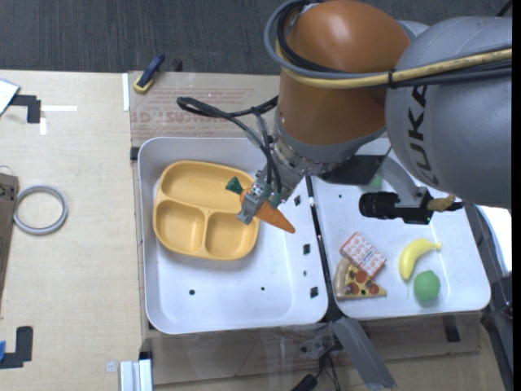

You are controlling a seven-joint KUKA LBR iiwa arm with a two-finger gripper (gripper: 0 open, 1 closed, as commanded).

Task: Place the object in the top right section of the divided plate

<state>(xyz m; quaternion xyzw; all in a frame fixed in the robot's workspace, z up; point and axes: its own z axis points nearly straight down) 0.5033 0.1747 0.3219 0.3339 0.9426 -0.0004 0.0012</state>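
Note:
A yellow divided plate (191, 187) lies in the left white bin (220, 300), with one wide section at the back and two smaller ones in front. My gripper (253, 203) hangs over the plate's right rim, shut on a toy carrot (278, 219). The carrot's green top (234, 186) points over the plate's back right part. Its orange tip points out over the bin floor to the right. I cannot tell whether the carrot touches the plate.
The right bin (456, 300) holds a toy pizza slice (359, 284), a red and white box (363, 253), a banana (416, 256) and a green ball (426, 285). A tape roll (37, 210) lies on the bench at the left.

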